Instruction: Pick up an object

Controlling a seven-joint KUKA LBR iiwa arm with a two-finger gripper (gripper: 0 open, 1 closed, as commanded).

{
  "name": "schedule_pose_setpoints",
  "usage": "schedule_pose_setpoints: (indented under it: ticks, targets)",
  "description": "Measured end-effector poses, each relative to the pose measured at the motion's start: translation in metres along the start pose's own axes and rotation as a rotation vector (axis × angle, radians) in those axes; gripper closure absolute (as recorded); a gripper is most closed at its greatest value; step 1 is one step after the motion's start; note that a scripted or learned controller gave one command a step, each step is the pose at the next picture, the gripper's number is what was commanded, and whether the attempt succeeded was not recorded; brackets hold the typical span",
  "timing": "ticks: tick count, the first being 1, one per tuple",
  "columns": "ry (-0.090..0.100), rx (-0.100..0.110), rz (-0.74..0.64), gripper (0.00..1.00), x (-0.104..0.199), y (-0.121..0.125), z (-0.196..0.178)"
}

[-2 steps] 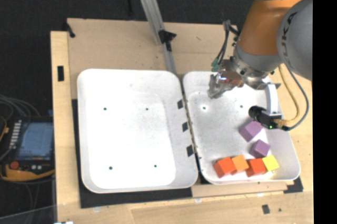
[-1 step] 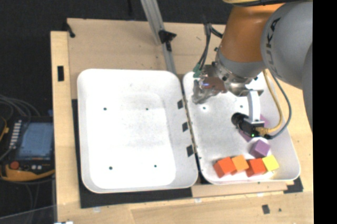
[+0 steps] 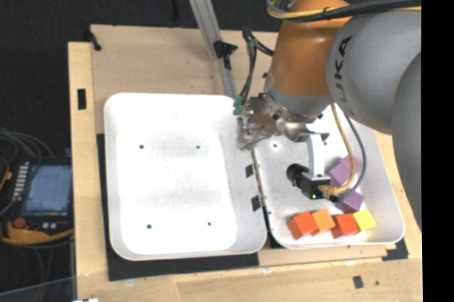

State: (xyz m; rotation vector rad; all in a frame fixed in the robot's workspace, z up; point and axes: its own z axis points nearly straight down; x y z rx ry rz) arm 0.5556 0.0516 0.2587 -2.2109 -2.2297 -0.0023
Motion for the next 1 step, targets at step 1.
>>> schedule_pose_setpoints:
  ticks: [1]
  targets:
    - [-0.001,0.002,0.001,1.00,0.0468,-0.0050,0.0045]
